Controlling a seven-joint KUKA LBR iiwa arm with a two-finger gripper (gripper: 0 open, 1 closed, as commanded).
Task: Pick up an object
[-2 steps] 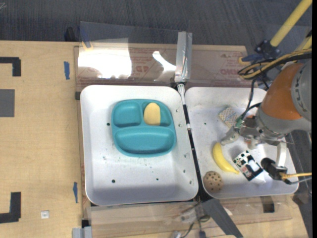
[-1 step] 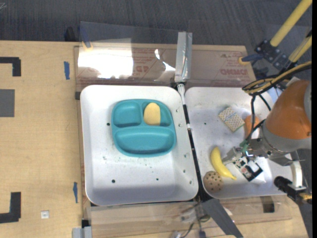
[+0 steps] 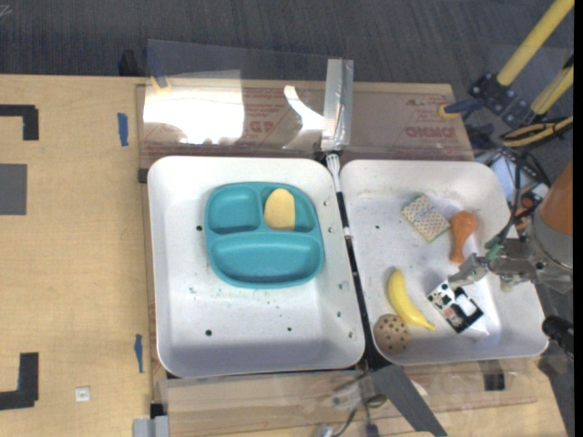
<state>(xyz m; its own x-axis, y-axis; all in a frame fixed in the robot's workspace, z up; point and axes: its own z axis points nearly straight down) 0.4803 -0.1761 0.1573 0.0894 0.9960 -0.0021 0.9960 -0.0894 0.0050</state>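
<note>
I see the two-finger gripper low over the right white bin; I cannot tell its grip state. Just at its 6 o'clock lies a black-and-white printed packet. An orange carrot-shaped toy sits at its 12, a yellow banana at 8. In the left white bin, a teal divided plastic plate carries a yellow oval piece in its 1 o'clock compartment.

- The arm is cut off by the right edge past its wrist.
- The gripper is too small and blurred to tell how its fingers stand.
- The print on the black-and-white packet is too small to read.
</note>
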